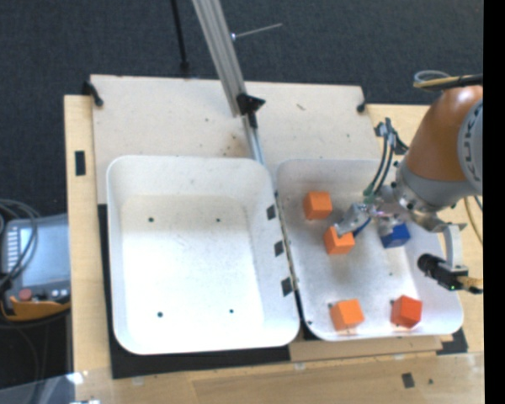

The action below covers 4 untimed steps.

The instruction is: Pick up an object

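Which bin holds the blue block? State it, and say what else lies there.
In the right bin. The blue block lies on its floor beside the gripper, with four orange blocks.

Four orange cubes in right bin: one upper left [318, 205], one mid-bin [339, 241], two along near edge [348, 313] and [406, 311] (latter redder, tilted). One blue block [395, 236] right of middle cube.
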Available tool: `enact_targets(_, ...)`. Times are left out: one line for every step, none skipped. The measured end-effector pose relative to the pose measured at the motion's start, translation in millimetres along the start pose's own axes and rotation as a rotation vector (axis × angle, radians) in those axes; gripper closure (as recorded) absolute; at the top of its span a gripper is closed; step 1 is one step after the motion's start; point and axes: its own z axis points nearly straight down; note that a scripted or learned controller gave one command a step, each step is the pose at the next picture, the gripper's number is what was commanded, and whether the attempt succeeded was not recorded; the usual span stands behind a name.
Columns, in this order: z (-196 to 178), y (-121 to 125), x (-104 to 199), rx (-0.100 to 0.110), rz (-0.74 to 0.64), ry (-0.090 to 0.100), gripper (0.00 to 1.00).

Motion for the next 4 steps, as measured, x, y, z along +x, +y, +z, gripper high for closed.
enact_targets(30.9,6.6,-2.0,-0.031,-0.001,-0.004,0.0)
enact_targets(21.2,7.5,-3.5,-0.034,0.003,-0.004,1.0)
enact_targets(-26.2,2.6,-0.9,-0.008,-0.002,0.0,1.0)
enact_targets(-86.1,11.0,-1.1,-0.008,-0.003,-0.001,1.0)
